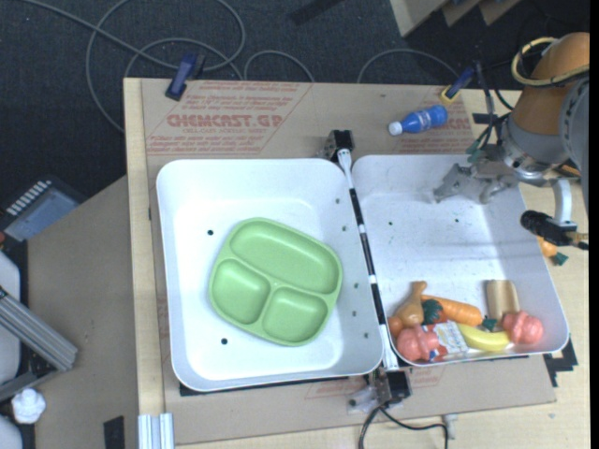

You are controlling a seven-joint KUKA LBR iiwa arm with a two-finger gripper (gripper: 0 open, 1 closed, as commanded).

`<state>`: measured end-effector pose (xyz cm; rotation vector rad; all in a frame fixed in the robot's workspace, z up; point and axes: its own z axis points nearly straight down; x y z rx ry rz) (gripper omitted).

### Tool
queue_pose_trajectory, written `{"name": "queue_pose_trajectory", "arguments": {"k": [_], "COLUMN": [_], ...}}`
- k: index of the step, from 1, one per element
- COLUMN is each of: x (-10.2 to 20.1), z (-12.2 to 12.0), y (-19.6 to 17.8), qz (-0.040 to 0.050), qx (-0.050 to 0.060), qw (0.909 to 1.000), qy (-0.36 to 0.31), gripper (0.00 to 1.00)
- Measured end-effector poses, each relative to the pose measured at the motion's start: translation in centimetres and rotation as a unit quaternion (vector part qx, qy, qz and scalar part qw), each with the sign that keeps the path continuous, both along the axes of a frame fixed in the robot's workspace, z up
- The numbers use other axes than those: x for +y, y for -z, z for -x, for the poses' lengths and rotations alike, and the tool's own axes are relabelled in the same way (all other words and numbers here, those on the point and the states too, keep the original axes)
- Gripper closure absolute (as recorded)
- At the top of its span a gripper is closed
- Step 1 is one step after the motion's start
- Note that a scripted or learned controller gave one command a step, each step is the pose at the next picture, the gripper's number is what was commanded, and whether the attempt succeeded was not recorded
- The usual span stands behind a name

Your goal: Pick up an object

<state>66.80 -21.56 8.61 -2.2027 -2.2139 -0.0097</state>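
Dark carpet with loose cables surrounds the plywood bench [234,110], which bears two shallow white bins side by side. Left white bin [187,195] holds a pale green three-compartment plastic plate [274,282]. Right white bin [524,251] has its toys crowded into the near corner: orange plastic carrot [457,310], yellow banana [485,339], pink lumpy toy [522,325], tan cylinder [501,297], with more pieces touching them. Grey two-finger gripper [465,183] hangs over the far part of the right bin, well apart from that pile; fingers look spread, nothing between them.

Risks, as judged: descent from here would close on bare bin floor. In the pile, tightly touching items could snag fingers or yield a double pick. Rounded toys may squirt out sideways.
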Motion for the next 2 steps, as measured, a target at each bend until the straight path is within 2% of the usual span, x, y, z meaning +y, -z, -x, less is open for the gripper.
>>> {"name": "queue_pose_trajectory", "arguments": {"k": [1, 2], "x": [-0.7, -0.1], "z": [8.5, 1.1], "y": [-2.0, 0.1], "qz": [0.0069, 0.0026], "qx": [-0.003, -0.004], "qw": [1.0000, 1.0000], "qy": [0.002, 0.000], "gripper": [0.00, 0.00]}}
